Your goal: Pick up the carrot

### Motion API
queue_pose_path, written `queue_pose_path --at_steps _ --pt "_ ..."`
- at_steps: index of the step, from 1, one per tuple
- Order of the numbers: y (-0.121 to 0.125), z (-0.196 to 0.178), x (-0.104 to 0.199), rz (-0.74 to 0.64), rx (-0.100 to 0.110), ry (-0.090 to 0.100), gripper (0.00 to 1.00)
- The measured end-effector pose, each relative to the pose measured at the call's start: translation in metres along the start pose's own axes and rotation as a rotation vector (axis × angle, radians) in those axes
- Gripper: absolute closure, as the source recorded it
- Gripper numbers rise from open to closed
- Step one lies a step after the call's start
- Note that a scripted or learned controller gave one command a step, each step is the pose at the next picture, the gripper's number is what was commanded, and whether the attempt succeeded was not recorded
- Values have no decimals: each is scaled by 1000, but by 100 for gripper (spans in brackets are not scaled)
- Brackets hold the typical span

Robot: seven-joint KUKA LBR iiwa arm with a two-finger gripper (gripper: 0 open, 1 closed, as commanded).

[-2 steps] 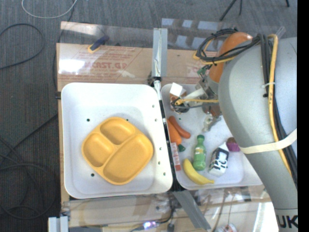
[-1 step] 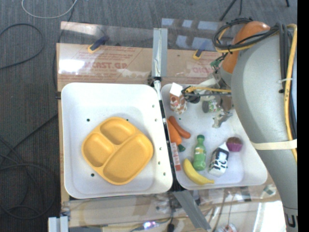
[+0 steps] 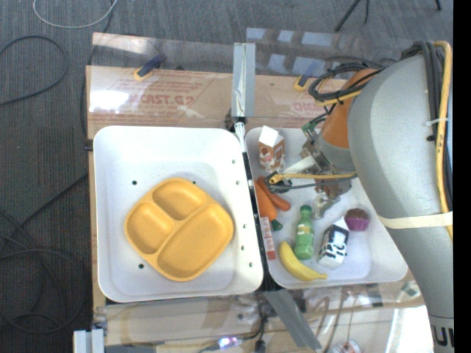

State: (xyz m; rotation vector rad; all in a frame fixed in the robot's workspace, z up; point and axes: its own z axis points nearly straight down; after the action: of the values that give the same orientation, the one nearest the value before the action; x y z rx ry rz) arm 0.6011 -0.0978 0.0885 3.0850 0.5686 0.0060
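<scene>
Grey arm looms closest. Its end effector, grip state unclear, sits just right of the carrot. Carrot's long axis runs along the bin wall.

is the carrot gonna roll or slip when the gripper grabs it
The carrot looks like smooth, rigid toy plastic, so it may slip in a pinch. It is round and tapered, so a nudge would probably roll it in a curve. It lies against the right bin's wall, which may limit rolling but crowd the gripper.
</scene>
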Motion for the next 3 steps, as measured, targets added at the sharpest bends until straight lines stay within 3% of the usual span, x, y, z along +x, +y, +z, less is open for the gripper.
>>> queue_pose_path --at_steps 1,2,3 --pt "26 0 45 -204 12 -14 0" --pt "-2 -1 -8 -305 1 3 0" --pt "-2 -1 -8 -304 1 3 0"
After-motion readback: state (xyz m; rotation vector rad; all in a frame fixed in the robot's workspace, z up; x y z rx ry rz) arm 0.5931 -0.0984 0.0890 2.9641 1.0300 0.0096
